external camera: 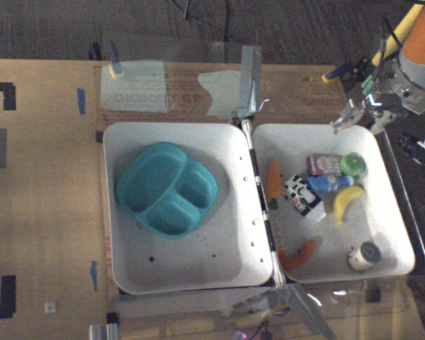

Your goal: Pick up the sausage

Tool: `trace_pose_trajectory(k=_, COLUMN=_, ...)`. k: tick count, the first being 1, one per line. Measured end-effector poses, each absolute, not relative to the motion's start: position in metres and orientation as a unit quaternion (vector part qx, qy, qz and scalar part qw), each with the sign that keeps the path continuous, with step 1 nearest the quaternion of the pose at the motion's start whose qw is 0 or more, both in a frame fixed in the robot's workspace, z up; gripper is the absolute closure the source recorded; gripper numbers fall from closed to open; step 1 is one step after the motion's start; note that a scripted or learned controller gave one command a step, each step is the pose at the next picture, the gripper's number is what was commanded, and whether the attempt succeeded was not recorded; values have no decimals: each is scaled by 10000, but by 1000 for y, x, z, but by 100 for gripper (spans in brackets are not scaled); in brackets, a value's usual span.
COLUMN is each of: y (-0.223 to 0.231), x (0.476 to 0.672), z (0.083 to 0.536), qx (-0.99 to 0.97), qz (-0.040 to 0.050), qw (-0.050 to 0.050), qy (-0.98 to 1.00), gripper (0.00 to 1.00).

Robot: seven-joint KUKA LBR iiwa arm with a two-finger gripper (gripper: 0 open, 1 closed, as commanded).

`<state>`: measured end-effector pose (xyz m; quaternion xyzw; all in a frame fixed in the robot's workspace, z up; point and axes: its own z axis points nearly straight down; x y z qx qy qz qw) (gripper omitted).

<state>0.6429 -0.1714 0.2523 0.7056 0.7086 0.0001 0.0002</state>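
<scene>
Two shallow white bins sit side by side on the tan counter (49,190), the left bin (127,261) carrying a teal divided plate (168,188) and the right bin (389,211) a scatter of toy food. The sausage (297,255) lies in the right bin's near-left corner, tight against the wall by the divider (258,190). It looks light, smooth and curved, likely plastic and a little slippery, so a pinch across its middle seems safest. Room is short on the wall side; open floor lies toward the small cup (363,256). The gripper (360,112) hangs over the bin's far rim, and whether its jaws are released or clenched I cannot tell. A carrot (273,179), a milk carton (301,194) and a banana (346,202) lie well apart from the sausage.
</scene>
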Motion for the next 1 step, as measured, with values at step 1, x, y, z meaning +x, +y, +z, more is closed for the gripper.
trace_pose_trajectory(k=1, y=-104, x=602, z=139, qx=5849, qz=3, qw=1, qy=8111, gripper=0)
